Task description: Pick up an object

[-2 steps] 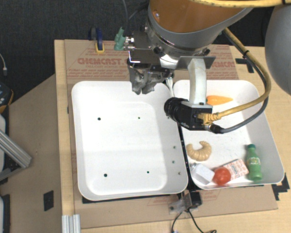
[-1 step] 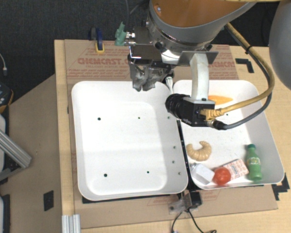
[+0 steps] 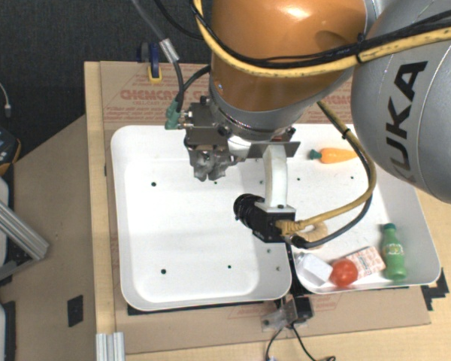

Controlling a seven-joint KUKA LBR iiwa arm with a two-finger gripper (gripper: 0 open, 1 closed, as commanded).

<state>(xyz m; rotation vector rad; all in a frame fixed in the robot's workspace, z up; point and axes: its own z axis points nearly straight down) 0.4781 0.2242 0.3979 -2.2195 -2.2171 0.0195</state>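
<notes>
Gripper (image 3: pixel 209 168) over left bin (image 3: pixel 135 224), open/closed can't tell; carrot (image 3: pixel 333 155) lies horiz., tip left.

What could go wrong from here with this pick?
1. The gripper hangs over a bare part of the left bin, while the carrot, tomato and green bottle all lie in the right bin. Closing here would likely grab nothing.
2. The yellow cable loops low over the right bin and could snag or drag objects if the arm swings across.
</notes>
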